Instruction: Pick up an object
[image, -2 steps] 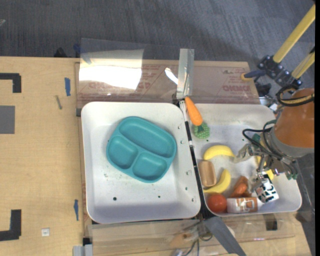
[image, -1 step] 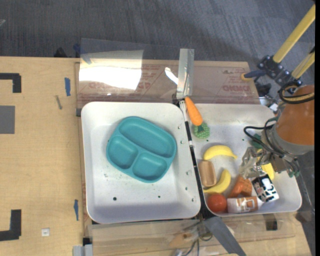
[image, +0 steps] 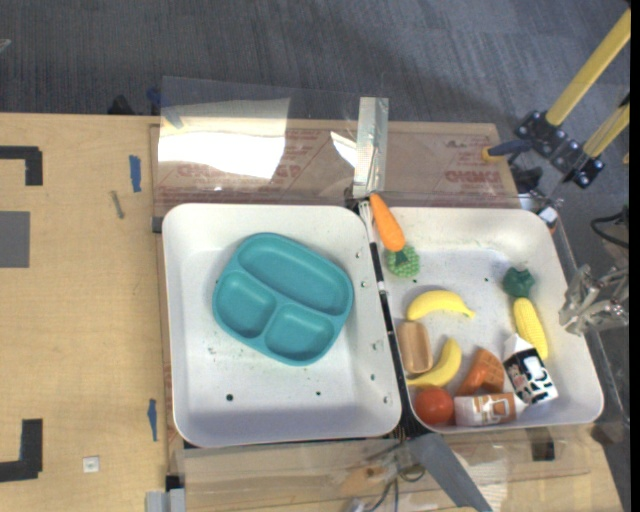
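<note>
The teal plate (image: 284, 298) leaves bare floor along every wall of the left bin (image: 190, 400). Right of the plate: 2 bananas (image: 440, 304), 1 carrot (image: 387, 224), 1 corn cob (image: 529, 327), 1 tomato (image: 434, 404)

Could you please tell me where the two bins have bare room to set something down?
Left bin: bare floor all around the teal plate. Right bin: bare between carrot and corn; crowded around the tomato.

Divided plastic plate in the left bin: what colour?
Teal, plain with no pattern; the divided plastic plate shows best in the camera view, in the left white bin.
</note>
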